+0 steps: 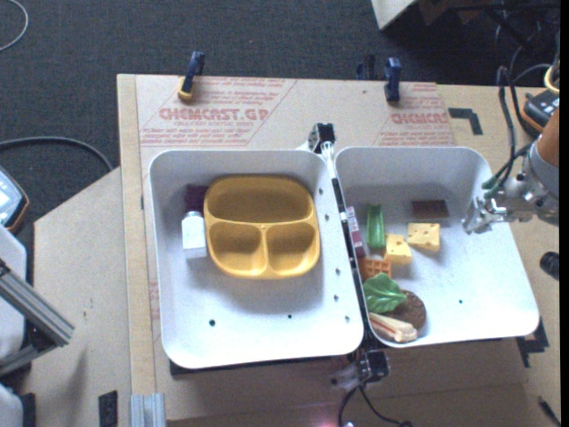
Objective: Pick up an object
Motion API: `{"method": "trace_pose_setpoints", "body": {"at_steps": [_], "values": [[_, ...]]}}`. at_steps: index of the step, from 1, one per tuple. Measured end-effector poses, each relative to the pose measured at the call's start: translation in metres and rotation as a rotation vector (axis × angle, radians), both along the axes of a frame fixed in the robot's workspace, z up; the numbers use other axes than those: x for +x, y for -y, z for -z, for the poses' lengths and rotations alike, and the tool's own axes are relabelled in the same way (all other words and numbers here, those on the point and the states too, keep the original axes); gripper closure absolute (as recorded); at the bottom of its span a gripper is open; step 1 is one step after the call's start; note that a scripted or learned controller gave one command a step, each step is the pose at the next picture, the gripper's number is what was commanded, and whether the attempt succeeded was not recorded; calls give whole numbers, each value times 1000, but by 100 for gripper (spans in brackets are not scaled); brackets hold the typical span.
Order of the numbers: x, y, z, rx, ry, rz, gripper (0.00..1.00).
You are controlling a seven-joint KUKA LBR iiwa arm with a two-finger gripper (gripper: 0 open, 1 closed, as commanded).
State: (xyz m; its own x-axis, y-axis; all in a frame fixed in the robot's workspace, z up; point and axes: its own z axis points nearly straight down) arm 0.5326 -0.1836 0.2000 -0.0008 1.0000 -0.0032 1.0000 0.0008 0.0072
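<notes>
we see even, fairly bright overhead light, with the white bins (pixel 240 336) close to washed out and only soft shadows under their rims. the dark floor (pixel 80 34) stays murky. the whole frame is slightly soft and grainy, and the gripper (pixel 480 216) looks blurred.

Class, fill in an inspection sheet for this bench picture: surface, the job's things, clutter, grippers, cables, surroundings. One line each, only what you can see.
Surface: bench bearing left bin and right bin.
Job's things: right bin holds cheese wedge, green pepper, lettuce leaf, brown block.
Clutter: yellow divided tray and small white bottle in left bin.
Grippers: gripper at right bin's right rim; jaws' state unclear.
Cables: black cables at right.
Surroundings: dark carpet.
</notes>
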Motion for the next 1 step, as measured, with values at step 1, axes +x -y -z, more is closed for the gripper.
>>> {"method": "trace_pose_setpoints", "body": {"at_steps": [1], "values": [[1, 0, -27, 0, -1, 0, 100]]}}
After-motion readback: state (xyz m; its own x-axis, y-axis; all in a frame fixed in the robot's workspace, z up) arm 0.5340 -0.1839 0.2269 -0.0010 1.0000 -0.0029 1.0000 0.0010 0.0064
